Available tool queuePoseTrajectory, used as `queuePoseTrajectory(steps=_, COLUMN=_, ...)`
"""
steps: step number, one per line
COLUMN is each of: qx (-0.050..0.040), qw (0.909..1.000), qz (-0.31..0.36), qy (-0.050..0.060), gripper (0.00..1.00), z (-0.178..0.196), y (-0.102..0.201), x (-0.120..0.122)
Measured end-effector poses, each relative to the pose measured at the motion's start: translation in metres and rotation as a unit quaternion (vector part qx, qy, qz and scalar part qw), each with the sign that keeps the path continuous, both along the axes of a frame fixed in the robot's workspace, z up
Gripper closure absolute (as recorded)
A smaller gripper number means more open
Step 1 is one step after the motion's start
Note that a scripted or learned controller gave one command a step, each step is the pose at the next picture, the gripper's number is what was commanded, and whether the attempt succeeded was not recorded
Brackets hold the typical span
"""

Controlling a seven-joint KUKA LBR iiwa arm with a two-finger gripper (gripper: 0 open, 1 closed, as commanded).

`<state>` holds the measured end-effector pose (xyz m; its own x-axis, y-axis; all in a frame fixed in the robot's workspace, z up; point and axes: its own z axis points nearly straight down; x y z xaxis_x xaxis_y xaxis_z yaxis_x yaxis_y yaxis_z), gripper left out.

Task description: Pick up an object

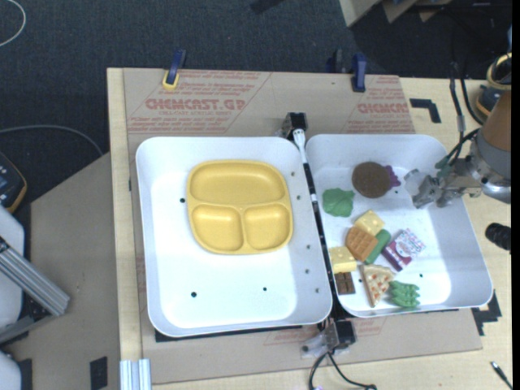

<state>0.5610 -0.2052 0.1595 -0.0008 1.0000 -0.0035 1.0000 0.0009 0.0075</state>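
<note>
Well, nothing lifted yet: the gripper hangs over the right bin, its grip impossible to read from here. Toy food, brown disc included, lies in that bin, awaiting a pick.

This looks like a robotics lab. A board covered with printed protective paper is fixed by clamps over dark carpet, and loose cables and an aluminium frame bar lie beside two white bins.
</note>
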Motion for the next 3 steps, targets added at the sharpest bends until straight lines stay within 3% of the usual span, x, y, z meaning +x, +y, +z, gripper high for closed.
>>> queuePoseTrajectory(steps=1, qx=0.0, qw=1.0, qz=0.001, qy=0.0, gripper=1.0, z=0.061, y=0.007, x=0.004)
queuePoseTrajectory(steps=2, qx=0.0008, qw=1.0, qz=0.0, qy=0.002, gripper=1.0, z=0.066, y=0.007, x=0.004)
queuePoseTrajectory(steps=3, qx=0.0029, qw=1.0, qz=0.001, qy=0.005, gripper=1.0, z=0.055, y=0.058, x=-0.009)
